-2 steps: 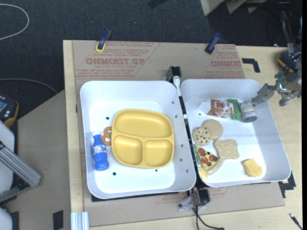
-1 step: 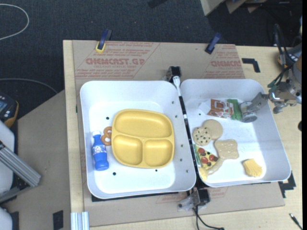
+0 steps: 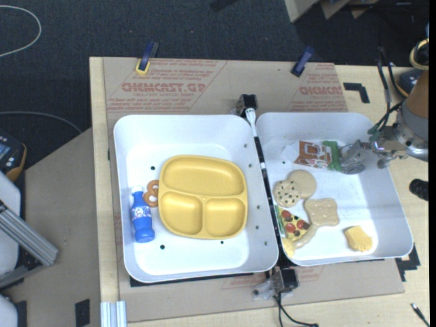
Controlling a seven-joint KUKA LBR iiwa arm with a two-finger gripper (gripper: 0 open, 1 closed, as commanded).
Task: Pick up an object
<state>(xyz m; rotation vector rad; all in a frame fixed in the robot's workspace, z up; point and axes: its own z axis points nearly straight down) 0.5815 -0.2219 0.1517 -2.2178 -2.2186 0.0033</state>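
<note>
In the right bin, nearest the camera, a yellow cheese wedge lies at about five o'clock from the bin's middle. A pizza slice sits at seven o'clock along the left wall, touching a pale slice of toast just to its right. Above them, at nine o'clock, a chocolate-chip cookie overlaps a plain round cookie. Farther back, at twelve o'clock, a small packet with brown print and a green edge lies flat on the bin floor.

The gripper hangs over the bin at about two o'clock, just beside the packet's green edge, with the arm coming in from the right. Whether it is open or closed cannot be told, and nothing can be made out in its grasp.

In the left bin, a blue bottle with a white label lies at eight o'clock, close against a yellow divided plate that takes up the middle. A small pretzel sits between the bottle's top and the plate's rim.

Both bins rest on a cardboard sheet, clamped at its far edge.
</note>
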